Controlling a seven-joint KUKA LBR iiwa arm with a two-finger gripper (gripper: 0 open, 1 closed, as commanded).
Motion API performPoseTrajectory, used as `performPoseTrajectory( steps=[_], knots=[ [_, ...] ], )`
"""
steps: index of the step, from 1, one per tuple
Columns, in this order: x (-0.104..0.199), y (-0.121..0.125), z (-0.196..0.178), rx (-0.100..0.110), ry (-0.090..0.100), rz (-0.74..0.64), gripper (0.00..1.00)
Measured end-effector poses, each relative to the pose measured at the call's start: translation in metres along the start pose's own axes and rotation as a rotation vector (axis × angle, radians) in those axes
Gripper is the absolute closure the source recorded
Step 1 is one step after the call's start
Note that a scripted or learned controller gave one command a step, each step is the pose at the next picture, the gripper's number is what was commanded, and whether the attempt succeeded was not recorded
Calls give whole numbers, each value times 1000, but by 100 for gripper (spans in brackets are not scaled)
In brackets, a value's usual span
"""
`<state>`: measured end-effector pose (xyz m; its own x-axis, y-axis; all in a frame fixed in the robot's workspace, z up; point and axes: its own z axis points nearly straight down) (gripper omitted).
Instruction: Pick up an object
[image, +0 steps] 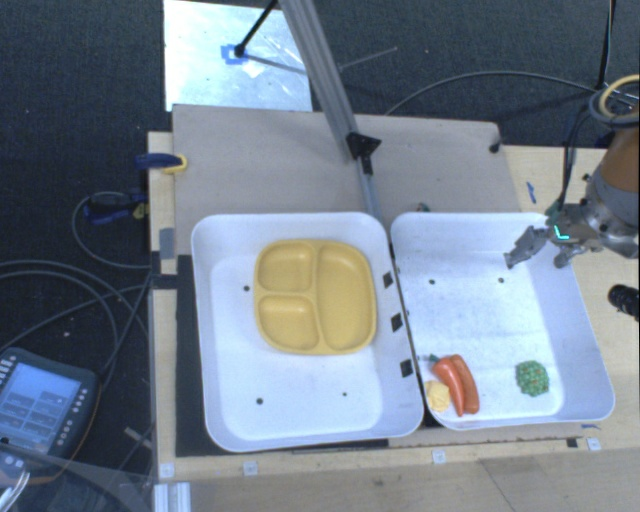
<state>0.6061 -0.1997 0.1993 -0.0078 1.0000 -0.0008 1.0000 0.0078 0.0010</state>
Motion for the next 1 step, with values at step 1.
performPoseTrajectory(
  steps=[1],
  knots=[
    [3, 2, 42, 2, 0, -1, 0]
  ],
)
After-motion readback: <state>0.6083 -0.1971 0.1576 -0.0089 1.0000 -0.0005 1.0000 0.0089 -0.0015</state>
